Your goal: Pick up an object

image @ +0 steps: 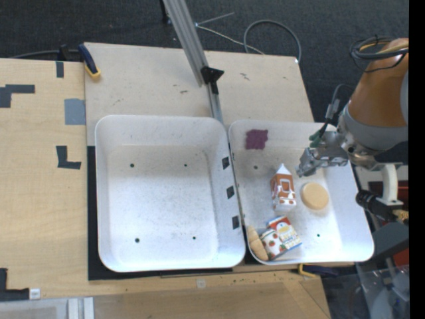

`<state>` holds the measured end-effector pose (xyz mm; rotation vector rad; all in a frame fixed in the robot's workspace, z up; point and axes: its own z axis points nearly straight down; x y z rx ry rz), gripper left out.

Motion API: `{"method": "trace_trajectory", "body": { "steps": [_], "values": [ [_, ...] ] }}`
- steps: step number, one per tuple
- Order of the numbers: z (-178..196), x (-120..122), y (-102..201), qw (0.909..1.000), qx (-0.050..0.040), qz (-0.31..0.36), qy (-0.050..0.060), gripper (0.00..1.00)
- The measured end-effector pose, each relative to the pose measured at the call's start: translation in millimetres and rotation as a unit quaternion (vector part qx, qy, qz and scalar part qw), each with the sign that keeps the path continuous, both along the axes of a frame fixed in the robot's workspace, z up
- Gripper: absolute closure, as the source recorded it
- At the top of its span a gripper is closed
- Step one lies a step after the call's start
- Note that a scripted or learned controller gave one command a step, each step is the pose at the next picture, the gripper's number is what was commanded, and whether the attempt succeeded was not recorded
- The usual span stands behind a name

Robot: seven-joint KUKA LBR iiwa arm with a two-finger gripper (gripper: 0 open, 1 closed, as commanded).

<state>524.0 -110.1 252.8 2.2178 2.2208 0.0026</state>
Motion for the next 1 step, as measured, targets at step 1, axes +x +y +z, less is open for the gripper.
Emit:
{"method": "trace_trajectory", "body": {
  "steps": [1],
  "values": [
    [5.1, 27.0, 47.1, 1.0000, 0.0011, 0.003, 0.001, 1.00]
  ]
}}
